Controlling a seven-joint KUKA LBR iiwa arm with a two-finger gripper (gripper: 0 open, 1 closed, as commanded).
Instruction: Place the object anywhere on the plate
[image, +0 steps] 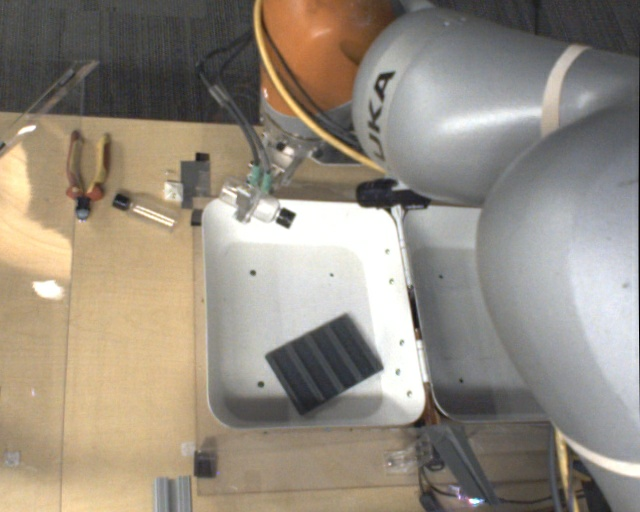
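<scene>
Dark grey and ribbed, the flat object (323, 363) lies in the left bin (228, 330) near its front edge, its long axis slanting from front-left up to back-right. Whether the hand (262, 200), at the bin's back-left corner, is open or closed I cannot tell; the arm (480, 130) hides most of the right bin (450, 330).

The arm (500, 140) is grey with an orange band (320, 40) and dark lettering on its casing. The left bin (225, 300) and right bin (450, 330) are white. The ribbed object (323, 363), at 6 o'clock in the left bin, is dark grey with parallel grooves. The bench (120, 350) is pale wood-coloured. The pliers (87, 172), at 10 o'clock from the left bin, have red and yellow handles.
</scene>
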